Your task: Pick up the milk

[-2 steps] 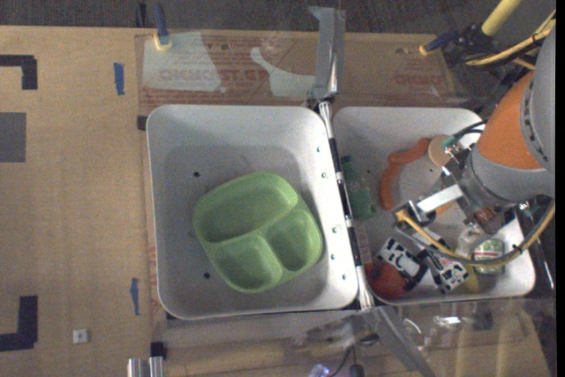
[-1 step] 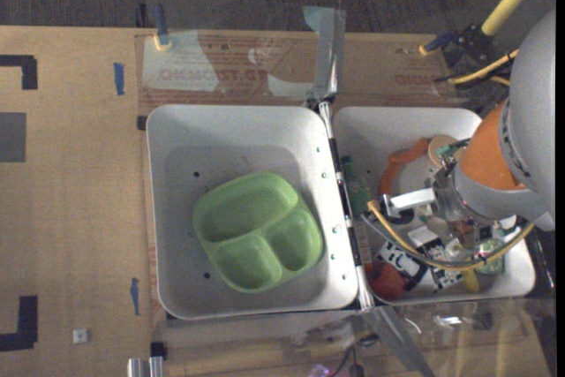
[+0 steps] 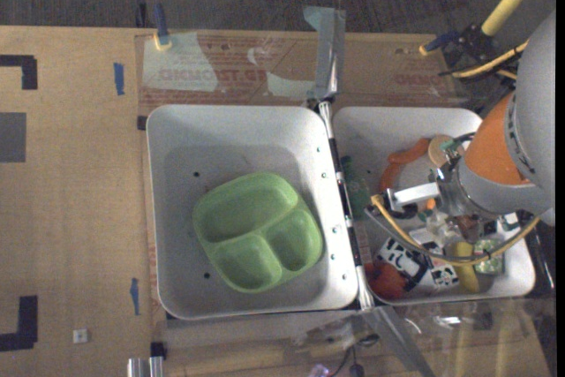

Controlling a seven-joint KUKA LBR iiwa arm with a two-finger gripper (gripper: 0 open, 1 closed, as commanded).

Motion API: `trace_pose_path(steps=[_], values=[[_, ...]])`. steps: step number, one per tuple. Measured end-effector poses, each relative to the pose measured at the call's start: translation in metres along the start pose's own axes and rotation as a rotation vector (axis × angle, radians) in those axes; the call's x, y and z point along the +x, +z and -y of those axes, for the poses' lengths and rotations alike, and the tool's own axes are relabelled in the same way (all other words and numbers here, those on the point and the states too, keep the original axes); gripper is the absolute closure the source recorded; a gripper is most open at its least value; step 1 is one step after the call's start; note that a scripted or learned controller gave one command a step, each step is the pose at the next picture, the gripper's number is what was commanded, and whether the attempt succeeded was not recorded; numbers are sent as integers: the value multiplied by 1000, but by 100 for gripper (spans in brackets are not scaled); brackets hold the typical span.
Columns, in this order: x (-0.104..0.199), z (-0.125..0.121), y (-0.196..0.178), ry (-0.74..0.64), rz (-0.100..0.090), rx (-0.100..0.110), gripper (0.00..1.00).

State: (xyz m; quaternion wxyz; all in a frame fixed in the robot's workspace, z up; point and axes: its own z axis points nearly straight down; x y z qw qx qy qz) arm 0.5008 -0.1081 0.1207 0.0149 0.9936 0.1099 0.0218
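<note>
Camera view: arm over right bin (image 3: 353,124); tool (image 3: 446,229) among clutter, finger state unclear; green plate (image 3: 256,229) in left bin (image 3: 168,132).

The arm (image 3: 521,146) runs off the frame at three o'clock and covers much of the right bin (image 3: 371,124). The jumbled items (image 3: 415,265) beneath it are half buried and too small to identify; the gripper is lost among them.

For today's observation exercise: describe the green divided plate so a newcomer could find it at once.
Start at the two white bins side by side; take the left bin. The green plate lies on its floor, slightly toward the lower right. Unlike the cluttered right bin, it is one pale-green piece with three compartments.
</note>
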Motion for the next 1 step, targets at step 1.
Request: trace_pose_path(steps=[1], values=[[-7, 56, -69, 16, 44, 37, 100]])
